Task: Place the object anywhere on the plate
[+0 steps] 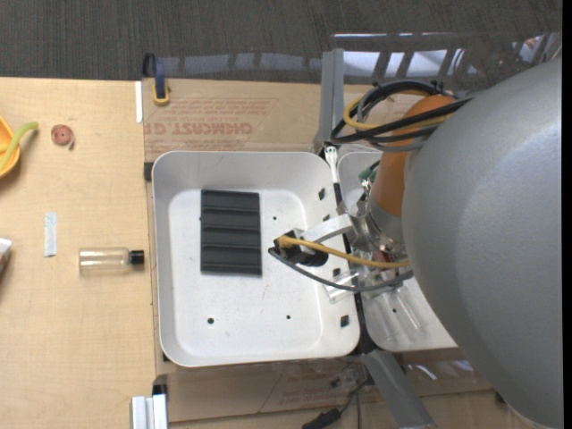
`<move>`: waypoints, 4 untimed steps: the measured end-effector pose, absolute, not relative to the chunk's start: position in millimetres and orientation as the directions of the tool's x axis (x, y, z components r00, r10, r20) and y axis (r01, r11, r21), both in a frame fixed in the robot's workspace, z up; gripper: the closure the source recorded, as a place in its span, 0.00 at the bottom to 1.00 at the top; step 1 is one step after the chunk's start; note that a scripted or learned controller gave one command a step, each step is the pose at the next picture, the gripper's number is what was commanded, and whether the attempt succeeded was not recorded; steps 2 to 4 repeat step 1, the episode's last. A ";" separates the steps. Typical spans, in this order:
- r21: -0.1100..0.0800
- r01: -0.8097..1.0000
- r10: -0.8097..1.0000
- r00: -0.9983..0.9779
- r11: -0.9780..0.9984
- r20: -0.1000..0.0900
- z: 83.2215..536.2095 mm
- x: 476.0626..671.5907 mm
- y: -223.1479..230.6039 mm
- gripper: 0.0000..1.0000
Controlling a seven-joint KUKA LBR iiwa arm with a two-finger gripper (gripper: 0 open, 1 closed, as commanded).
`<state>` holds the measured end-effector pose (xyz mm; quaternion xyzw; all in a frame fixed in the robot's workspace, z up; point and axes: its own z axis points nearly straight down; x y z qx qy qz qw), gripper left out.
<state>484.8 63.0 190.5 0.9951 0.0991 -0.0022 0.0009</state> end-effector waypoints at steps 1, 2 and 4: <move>0.001 0.330 0.330 0.944 -0.944 -0.003 249.2 632.0 109.7 1.00; 0.001 0.330 0.330 0.944 -0.944 -0.003 249.2 632.0 109.7 1.00; 0.001 0.330 0.330 0.944 -0.944 -0.003 249.2 632.0 109.7 1.00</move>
